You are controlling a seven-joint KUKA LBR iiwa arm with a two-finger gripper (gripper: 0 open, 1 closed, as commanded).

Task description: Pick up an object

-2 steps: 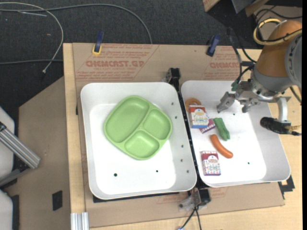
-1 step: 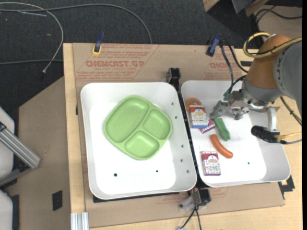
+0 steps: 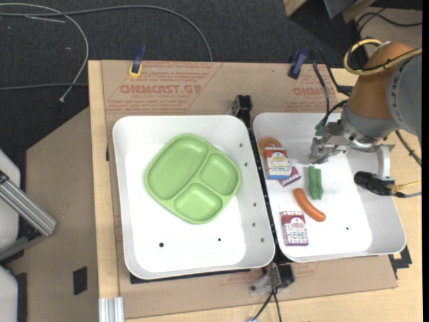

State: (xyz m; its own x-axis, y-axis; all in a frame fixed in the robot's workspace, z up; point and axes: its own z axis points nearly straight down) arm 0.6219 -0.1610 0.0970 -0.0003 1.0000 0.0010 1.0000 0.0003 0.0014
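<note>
Starting at the left, looking at a brown cardboard sheet covering the bench, printed in red along its far edge and pinned there by a blue clamp. Seeing the left bin resting on that sheet, white and shallow. Finding a green plate lying flat in it, divided into three compartments and turned at a slant to the bin's walls. Noting a black clip at the far end of the seam between the two bins, and a second blue clamp beyond it. Moving into the right bin, lying just beside the left one along that seam. Spotting a small orange item near the far-left corner, partly hidden behind a red-and-white carton. Seeing a purple packet poking out at that carton's near edge. Finding a second red-and-white carton lying near the front wall. Seeing an orange sausage-shaped piece lying slantwise between the two cartons, and a green stick-shaped piece just beyond it, close to its far end. Watching the gripper hanging just beyond the green piece, over the bin's far half; not managing to tell whether opened or closed. Following the arm, grey with an orange band, reaching in from the right.
</note>
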